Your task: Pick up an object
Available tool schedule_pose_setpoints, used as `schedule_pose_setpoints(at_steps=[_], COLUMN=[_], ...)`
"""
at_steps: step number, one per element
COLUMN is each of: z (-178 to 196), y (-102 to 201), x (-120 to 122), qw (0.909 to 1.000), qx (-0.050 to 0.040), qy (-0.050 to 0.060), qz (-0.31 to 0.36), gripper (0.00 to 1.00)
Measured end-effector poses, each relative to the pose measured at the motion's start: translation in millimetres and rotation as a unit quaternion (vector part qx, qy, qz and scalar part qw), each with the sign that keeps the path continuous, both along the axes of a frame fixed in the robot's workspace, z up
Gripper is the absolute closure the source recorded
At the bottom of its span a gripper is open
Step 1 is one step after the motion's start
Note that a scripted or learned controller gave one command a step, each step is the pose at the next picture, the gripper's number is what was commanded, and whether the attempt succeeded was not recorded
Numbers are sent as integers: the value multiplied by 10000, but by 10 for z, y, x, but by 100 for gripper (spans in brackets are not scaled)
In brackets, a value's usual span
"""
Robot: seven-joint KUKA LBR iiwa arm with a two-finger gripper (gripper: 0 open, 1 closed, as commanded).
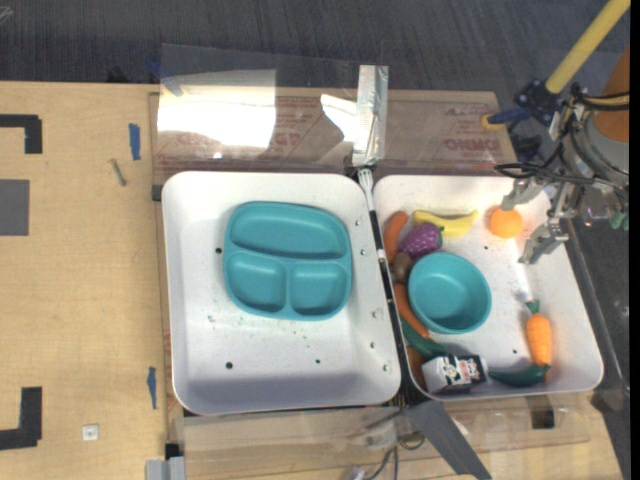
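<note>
The right bin (585, 313) holds several toys. A teal bowl (449, 292) sits in its middle. A banana (447, 222), purple grapes (422, 238) and an orange ball (505, 221) lie along the far side. A carrot (539, 338), a dark green vegetable (515, 374) and a small milk carton (455, 372) lie near the front. My gripper (538, 245) hangs over the bin's right part, just right of the orange ball and above the carrot. It is small and cluttered in this view, and nothing shows in its grasp.
The left bin (190, 298) bears a teal divided plate (287, 258). More orange and brown toys (398, 243) crowd the right bin's left wall beside the bowl. A taped divider (371, 108) stands behind the bins. Wooden bench (70, 268) lies to the left.
</note>
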State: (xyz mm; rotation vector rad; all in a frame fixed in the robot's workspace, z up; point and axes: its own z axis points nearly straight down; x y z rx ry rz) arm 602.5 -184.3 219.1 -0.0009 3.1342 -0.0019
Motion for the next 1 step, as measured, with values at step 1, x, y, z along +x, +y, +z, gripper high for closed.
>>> schedule_pose_setpoints(at_steps=[1], z=[-1198], y=[8], x=[-49], qw=[9935], qx=[-17], qy=[-28], qz=[1137], gripper=[0])
